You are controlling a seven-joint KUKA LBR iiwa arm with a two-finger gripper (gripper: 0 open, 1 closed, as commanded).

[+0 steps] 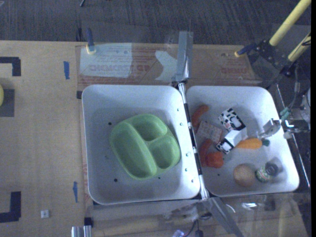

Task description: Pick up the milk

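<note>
The milk (pixel 230 123) is a small carton with black-and-white cow spots. It lies tilted in the middle of the right bin (pixel 284 181). An orange carrot (pixel 249 143) rests against its lower right side, and a brown card (pixel 209 131) lies just to its left.
The right bin also holds a red sausage-like piece (pixel 199 113), a red item (pixel 213 158), a round bread roll (pixel 243 175) and a small can (pixel 267 172). A green divided plate (pixel 144 145) sits in the left bin (pixel 94 112). A metal divider (pixel 190 142) separates the bins.
</note>
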